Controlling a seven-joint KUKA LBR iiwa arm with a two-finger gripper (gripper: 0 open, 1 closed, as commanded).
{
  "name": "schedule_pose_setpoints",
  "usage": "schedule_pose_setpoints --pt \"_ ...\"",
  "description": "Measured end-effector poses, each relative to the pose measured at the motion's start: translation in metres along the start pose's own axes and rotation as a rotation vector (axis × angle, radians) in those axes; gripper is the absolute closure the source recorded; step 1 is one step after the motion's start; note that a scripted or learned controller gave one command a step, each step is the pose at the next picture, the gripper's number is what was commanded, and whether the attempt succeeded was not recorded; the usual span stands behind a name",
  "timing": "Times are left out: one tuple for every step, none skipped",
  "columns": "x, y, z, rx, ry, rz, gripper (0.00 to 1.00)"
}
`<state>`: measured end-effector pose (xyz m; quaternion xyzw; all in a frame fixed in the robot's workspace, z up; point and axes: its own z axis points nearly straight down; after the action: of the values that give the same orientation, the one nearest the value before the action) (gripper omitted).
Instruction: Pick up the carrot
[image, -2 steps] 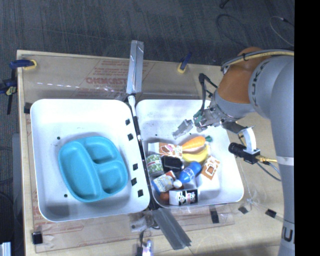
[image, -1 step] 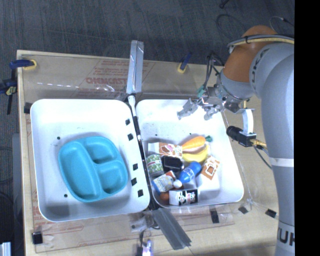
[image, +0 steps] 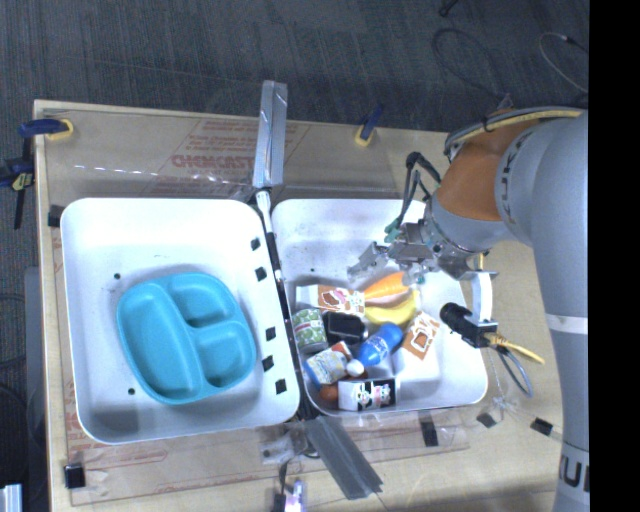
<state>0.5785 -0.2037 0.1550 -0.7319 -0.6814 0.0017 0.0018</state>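
The carrot (image: 383, 288) is a short orange piece lying in the right bin (image: 300, 225), resting against a yellow banana (image: 396, 312). My gripper (image: 391, 266) hangs right over the carrot's upper edge, reaching in from the right under the orange wrist band. Its fingers (image: 364, 264) are spread apart, one to the carrot's upper left and one to its upper right. Nothing is clamped between them, and the carrot still lies among the other items.
Packed around the carrot are small cartons (image: 340, 298), a black item (image: 345, 325), a green can (image: 308, 326), a blue bottle (image: 378, 348) and a black-and-white carton (image: 366, 394). The left bin (image: 85, 230) holds a blue divided tray (image: 185, 335).
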Motion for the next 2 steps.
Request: schedule_pose_setpoints --pt "-0.0017 0.0123 0.0485 -0.02 -0.003 -0.019 0.0" --pt "-0.0011 0.0028 0.0505 -0.03 -0.008 -0.044 0.0"
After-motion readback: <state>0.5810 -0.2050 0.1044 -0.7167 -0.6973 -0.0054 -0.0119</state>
